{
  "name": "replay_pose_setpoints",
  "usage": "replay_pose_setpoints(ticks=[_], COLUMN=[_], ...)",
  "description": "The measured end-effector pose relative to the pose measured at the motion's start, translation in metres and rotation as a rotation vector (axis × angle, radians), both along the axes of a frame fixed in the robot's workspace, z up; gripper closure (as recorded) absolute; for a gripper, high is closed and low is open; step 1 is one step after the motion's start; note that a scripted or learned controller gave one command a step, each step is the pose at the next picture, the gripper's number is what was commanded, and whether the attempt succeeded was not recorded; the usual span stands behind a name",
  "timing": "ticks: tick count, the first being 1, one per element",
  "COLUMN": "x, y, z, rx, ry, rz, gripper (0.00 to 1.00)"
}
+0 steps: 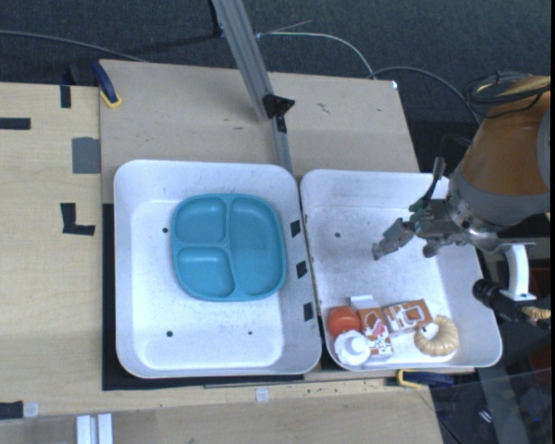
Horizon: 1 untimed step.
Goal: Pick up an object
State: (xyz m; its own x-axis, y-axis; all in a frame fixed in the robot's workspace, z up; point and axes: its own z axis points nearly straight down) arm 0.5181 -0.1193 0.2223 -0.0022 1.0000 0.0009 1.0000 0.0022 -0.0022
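Reaching in over the right bin (351, 197), the gripper (388, 241) hangs above that bin's bare middle; whether it is spread or closed cannot be told. Along the right bin's near wall lie a red-and-white box (395, 319), an orange ball (343, 320), a white cup (353, 348) and a tan ring (437, 336). Beside the right bin, the left bin (134, 276) holds a blue divided plate (228, 247).

Beyond the blue plate (228, 247) the right bin (351, 202) floor lies open (clutter (393, 329) crowds its near edge)
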Motion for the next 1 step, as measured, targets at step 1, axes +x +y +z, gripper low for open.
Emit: replay_pose_setpoints(ticks=[1], x=[0.0000], y=[-0.0001], z=[0.0001], rx=[0.000], ry=[0.000], rz=[0.000], gripper=[0.00])
